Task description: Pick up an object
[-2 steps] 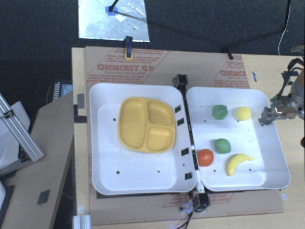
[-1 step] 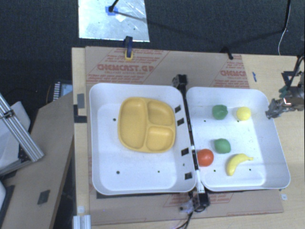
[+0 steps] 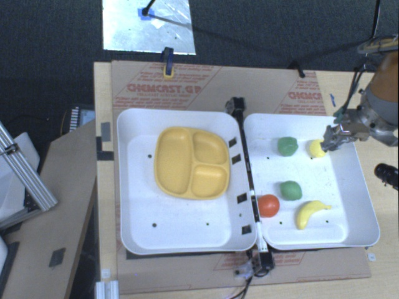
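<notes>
Right bin (image 3: pixel 349 229): two green balls (image 3: pixel 287 146) (image 3: pixel 290 190), a red ball (image 3: pixel 269 205), a banana (image 3: pixel 310 213) and a small yellow piece (image 3: pixel 317 149). The hand (image 3: pixel 330 139) sits just beside the yellow piece; its opening cannot be told. Left bin (image 3: pixel 134 179): a yellow tray (image 3: pixel 190 162).

Left bin (image 3: pixel 134 229) holds a divided plate (image 3: pixel 191 162); right bin (image 3: pixel 355 229) holds five fruit pieces, banana (image 3: pixel 310 212) nearest the front.
</notes>
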